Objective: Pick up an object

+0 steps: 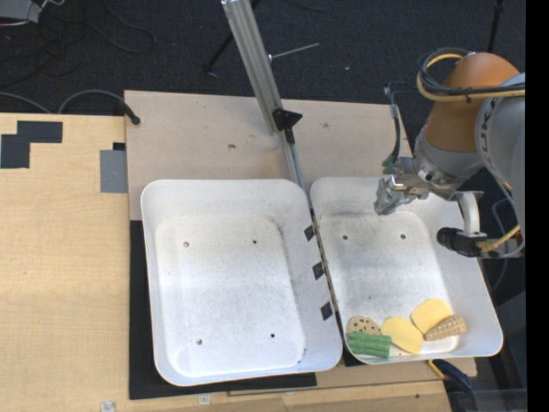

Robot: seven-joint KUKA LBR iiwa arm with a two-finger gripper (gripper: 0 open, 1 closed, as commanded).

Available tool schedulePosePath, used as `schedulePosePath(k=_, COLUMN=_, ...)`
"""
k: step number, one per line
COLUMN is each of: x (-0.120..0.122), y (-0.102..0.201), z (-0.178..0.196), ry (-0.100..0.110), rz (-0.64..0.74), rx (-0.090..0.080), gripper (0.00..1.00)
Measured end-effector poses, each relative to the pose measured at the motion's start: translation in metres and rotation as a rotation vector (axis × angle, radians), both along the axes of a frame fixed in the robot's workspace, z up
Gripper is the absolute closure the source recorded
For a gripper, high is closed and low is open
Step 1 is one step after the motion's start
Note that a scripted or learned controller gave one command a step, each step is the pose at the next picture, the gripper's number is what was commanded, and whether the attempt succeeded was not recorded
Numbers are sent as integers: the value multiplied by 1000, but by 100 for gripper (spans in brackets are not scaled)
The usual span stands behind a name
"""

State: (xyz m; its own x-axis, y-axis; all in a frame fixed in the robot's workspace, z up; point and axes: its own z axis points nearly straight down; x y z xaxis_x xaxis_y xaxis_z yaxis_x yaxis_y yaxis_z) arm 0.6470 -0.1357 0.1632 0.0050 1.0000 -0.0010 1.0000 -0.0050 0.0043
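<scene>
Several small objects lie bunched at the near edge of the right bin [377, 256]: a round brown spotted cookie [363, 325], a green piece [371, 343], two yellow pieces [403, 333] [430, 312] and a tan cone-like piece [445, 327]. My gripper [390, 198] hangs over the far edge of the right bin, well apart from that cluster. Nothing shows between its fingers, and their spacing is too small to read.
The left bin [227, 273] sits beside the right one, with black clips [318, 269] along the shared wall. A slanted aluminium bar [257, 67] rises behind the bins. A wooden table surface [60, 256] lies to the left.
</scene>
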Motion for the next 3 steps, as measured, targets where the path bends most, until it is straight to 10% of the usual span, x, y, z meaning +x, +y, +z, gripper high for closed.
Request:
schedulePosePath(k=2, x=0, y=-10, z=90, ry=2, rz=7, rx=1, gripper=100)
schedulePosePath(k=3, x=9, y=42, z=75, ry=8, rz=9, rx=4, gripper=100)
